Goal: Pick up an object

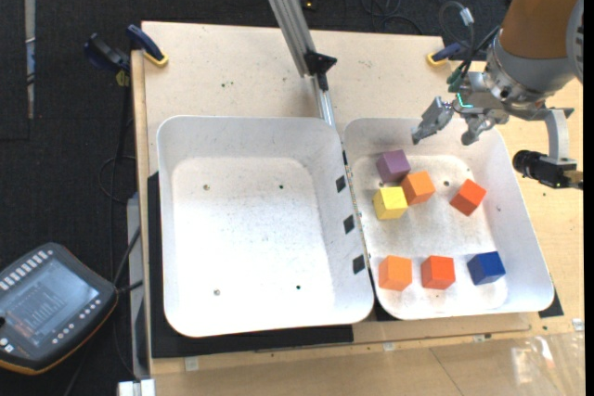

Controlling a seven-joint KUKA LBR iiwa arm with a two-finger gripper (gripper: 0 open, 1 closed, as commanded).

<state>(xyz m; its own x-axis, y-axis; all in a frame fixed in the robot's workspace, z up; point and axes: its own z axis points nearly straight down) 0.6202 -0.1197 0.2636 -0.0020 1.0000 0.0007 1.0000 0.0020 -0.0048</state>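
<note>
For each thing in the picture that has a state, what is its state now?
tool: open, nothing between its fingers, above the right bin's far rim
right bin: holds seven cubes
purple cube: resting on the bin floor
yellow cube: resting, touching an orange cube
blue cube: resting, apart from the others

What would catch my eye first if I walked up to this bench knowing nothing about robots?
Probably the cluster of small coloured cubes in the right white bin: a purple cube, yellow cube, blue cube and several orange ones. Next, the grey arm's orange band at upper right, with its open two-finger gripper above that bin's far edge, holding nothing. The left white bin is bare by contrast.
</note>
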